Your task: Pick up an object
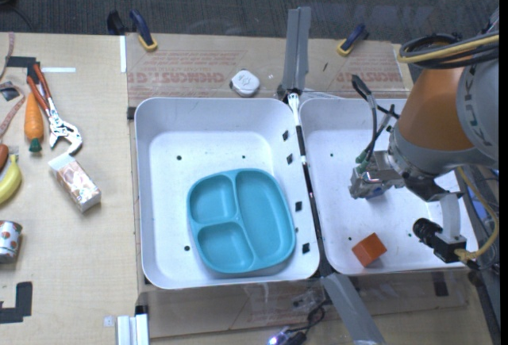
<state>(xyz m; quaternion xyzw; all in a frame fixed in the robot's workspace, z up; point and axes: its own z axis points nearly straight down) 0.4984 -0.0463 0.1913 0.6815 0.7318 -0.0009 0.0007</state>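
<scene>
The gripper (367,186) hangs over the middle of the right bin (333,137), at the end of the grey arm (444,109) with its orange band. It is seen from above, and nothing shows between its tips; how it is set cannot be told from this angle.

The orange block (369,249) lies on the bin floor nearer the camera than the gripper — almost straight below it in the picture, apart from it and not touching, close to the bin's front rim.

Away from the arm, across the divider from the gripper, the left bin (151,177) holds a teal divided plate (240,220), lying flat and turned at a slant — well apart from the gripper.
</scene>
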